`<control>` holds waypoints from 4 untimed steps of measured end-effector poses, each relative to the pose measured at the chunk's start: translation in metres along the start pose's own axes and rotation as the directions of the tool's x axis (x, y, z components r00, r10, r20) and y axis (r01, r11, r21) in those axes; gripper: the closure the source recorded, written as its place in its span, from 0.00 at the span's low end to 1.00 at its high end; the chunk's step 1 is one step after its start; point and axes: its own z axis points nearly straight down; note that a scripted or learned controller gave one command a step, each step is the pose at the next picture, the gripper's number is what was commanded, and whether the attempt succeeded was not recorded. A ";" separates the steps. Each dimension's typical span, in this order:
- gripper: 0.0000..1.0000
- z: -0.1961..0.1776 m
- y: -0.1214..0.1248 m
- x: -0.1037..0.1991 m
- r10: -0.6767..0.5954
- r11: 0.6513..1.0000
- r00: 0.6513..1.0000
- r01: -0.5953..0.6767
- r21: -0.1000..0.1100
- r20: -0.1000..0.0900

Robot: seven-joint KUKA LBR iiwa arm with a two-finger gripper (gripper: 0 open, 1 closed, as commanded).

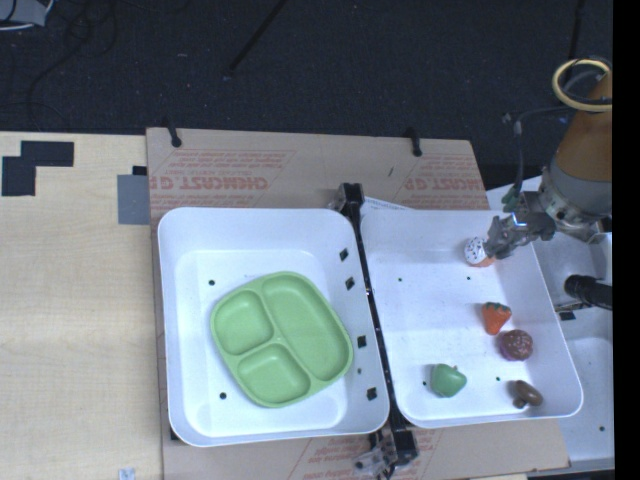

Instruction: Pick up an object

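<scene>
Claw (497, 244): over the right bin's (420, 268) upper right; grip state cannot tell
Nearest thing: white dotted ball (474, 251), touching at the claw's 9 o'clock
Strawberry (496, 317): at its 6 o'clock, apart

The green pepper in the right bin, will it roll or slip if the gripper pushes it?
The green pepper looks rounded and lumpy, so it would probably wobble or roll rather than slide. Its shiny skin suggests smooth plastic, likely slippery. It stands apart from the strawberry, so it probably has room to stray.

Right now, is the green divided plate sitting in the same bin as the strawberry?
No, the green plate lies in the left bin, while the strawberry is in the right bin.
</scene>
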 end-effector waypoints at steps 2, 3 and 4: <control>1.00 -0.003 -0.007 0.093 -0.002 1.000 1.000 0.002 0.005 -0.003; 1.00 0.000 -0.015 0.138 -0.002 1.000 1.000 0.002 0.007 -0.003; 1.00 0.001 -0.027 0.192 -0.001 1.000 1.000 0.001 0.008 -0.002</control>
